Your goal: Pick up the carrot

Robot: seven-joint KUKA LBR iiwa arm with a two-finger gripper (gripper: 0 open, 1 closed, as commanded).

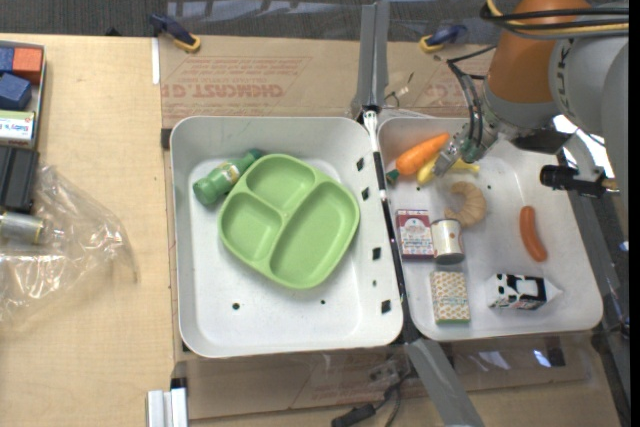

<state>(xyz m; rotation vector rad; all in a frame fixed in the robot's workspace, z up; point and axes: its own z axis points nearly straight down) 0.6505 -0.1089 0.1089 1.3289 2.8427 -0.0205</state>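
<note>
Two bins: shallow white plastic trays with rounded corners, side by side on the bench, the left bin [200, 315] and the right bin [585, 315] meeting at a grey divider.
Carrot [422, 154]: smooth, tapered, orange; lies slantwise at the right bin's upper left, near the divider wall, a yellow banana [433, 171] just beside it.
Gripper [462, 153]: small and dark under the orange band, hanging just beside the carrot's thick end; whether its fingers are parted or closed cannot be told, and nothing is seen between them.
Right bin's load: curved tan croissant [468, 199], red box [413, 233], small tin can [447, 240], patterned packet [450, 297], glossy sausage [532, 233], black-and-white milk carton [520, 292].
Left bin's load: light green divided plate [290, 220] with three compartments, a green bottle [222, 178] touching its upper left rim.
Open room: bare white floor in the left bin's lower part and the right bin's upper right.
</note>
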